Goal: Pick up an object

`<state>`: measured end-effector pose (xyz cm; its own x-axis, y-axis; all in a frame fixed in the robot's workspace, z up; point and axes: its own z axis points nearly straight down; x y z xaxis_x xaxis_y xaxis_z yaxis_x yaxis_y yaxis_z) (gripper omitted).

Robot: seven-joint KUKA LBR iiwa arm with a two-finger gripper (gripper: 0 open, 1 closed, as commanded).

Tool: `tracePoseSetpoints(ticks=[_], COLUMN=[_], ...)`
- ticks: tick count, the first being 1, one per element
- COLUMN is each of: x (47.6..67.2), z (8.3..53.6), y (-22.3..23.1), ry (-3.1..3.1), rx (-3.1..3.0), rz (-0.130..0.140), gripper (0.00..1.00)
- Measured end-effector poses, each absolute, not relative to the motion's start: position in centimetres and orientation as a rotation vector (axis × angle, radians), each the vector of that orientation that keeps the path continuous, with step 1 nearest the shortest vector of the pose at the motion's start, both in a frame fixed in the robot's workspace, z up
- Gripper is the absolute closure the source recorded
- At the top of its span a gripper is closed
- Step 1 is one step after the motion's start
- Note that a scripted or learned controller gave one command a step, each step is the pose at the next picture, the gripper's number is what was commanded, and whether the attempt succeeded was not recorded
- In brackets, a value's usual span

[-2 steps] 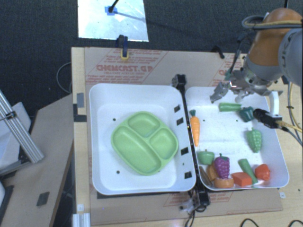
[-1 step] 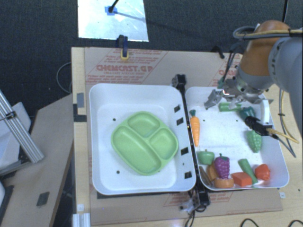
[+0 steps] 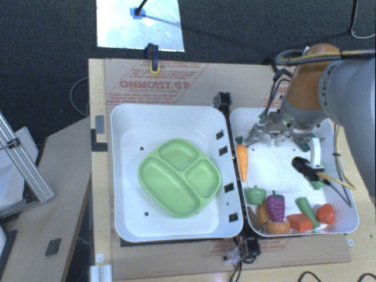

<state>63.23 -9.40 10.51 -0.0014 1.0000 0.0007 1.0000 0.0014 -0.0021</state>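
Observation:
My gripper (image 3: 262, 133) hangs over the back left part of the right bin (image 3: 346, 187), with nothing visibly held in it. An orange carrot (image 3: 241, 161) lies along the bin's left wall, just below and to the left of the gripper. Along the front of this bin sit a green pepper (image 3: 255, 194), a bunch of purple grapes (image 3: 275, 205), a red block (image 3: 299, 221), a green piece (image 3: 306, 207) and a red tomato (image 3: 326, 214).
The left bin (image 3: 126, 134) holds a green divided plate (image 3: 179, 177). A black divider with clips (image 3: 230, 157) runs between the two bins. The grey arm with its orange band (image 3: 305, 87) reaches in over the right bin's back edge.

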Motion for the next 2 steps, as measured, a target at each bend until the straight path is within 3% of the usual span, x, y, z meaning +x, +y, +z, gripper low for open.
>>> tracePoseSetpoints(ticks=[1,2], x=[63.4,63.4], z=[8.6,9.7], y=[-9.6,-9.5], ry=[-2.225,-2.224], rx=[-2.228,-2.227], rz=[-0.002,-0.005], gripper=[0.00,1.00])
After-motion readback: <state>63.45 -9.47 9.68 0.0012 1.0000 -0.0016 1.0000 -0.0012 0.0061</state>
